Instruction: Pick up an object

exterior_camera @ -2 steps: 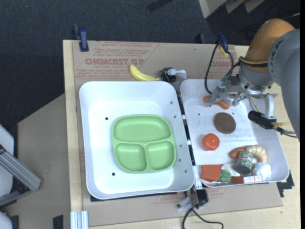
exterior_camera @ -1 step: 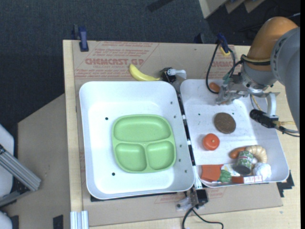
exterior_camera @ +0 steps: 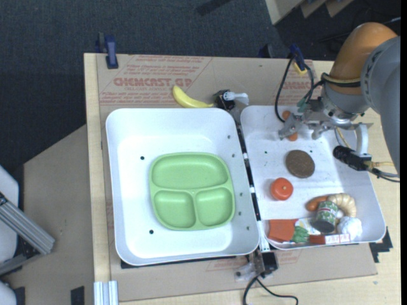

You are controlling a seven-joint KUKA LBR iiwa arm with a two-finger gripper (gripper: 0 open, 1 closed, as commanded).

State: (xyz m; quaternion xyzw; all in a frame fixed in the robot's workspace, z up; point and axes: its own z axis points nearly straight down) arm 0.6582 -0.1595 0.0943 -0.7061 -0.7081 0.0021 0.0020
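On the bench's right bin [exterior_camera: 375, 203], the tool [exterior_camera: 304, 127] hovers, grip state unclear

The arm [exterior_camera: 372, 56] is cut off by the frame edge at 3 o'clock. The gripper [exterior_camera: 304, 127] fingers are too small to resolve. Items [exterior_camera: 331, 218] heaped at 5 o'clock in the right bin [exterior_camera: 261, 122] overlap — individual outlines indistinct. The banana [exterior_camera: 189, 98] is partly hidden behind the left bin [exterior_camera: 127, 126] rim at 12 o'clock.
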